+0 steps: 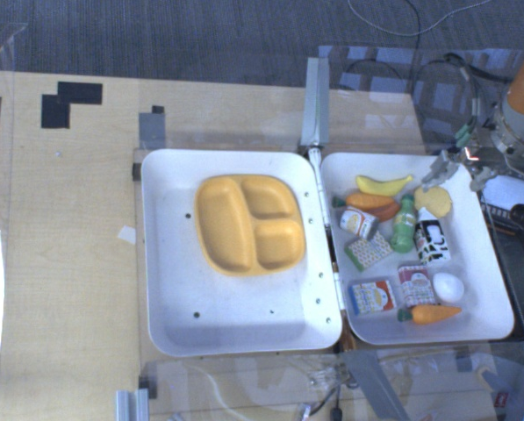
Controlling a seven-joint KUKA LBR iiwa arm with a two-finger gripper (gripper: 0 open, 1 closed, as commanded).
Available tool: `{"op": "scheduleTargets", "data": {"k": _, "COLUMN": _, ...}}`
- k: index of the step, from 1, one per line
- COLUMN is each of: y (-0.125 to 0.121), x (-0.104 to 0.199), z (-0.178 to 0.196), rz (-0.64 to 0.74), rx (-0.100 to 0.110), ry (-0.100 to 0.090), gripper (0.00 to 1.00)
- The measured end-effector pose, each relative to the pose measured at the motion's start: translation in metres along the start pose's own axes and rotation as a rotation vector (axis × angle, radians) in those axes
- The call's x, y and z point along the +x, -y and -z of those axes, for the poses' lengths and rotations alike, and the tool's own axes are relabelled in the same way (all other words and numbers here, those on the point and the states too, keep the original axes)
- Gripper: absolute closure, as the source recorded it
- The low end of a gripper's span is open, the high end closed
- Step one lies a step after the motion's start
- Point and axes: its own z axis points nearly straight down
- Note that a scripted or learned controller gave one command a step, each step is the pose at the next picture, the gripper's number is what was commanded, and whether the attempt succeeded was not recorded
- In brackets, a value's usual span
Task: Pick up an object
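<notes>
Your candidate objects lie clustered in the right-hand shallow white bin [498,314]. The left-hand shallow white bin [169,323] carries a yellow three-compartment plastic tray [248,222].

Nearest the arm you will find a pale yellow rounded toy [436,201], possibly a lemon or potato, just beside a green plastic bottle [405,225] and a black-and-white printed carton [432,241]. A yellow toy banana [384,184] lies along the far side, above an orange toy carrot [372,203]. A second orange toy carrot [431,314] rests near the front wall, with a white egg-shaped toy [448,286] just behind it.

Expect all of these to be light, hollow plastic or card items. Treat the rounded pieces as smooth and liable to roll or squirt out of a closing grip; take them across their widest part. The bottle and cartons should be stiffer and flatter-sided; close on two opposite flat faces. Tight packing in the middle of the cluster risks nudging neighbours, so prefer an item at the cluster's edge.

The pincer [455,167] hangs over the far right corner of the right-hand bin, above the pale rounded toy. Its two fingers appear spread apart, with nothing visible between them. You cannot tell from this view whether a fingertip touches the toy.
</notes>
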Motion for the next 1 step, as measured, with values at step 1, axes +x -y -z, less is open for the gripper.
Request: {"op": "scheduleTargets", "data": {"k": 1, "y": 0.0372, "x": -0.0343, "z": -0.1196, "rz": 0.023, "rx": 0.001, "ry": 0.0, "gripper": 0.0}}
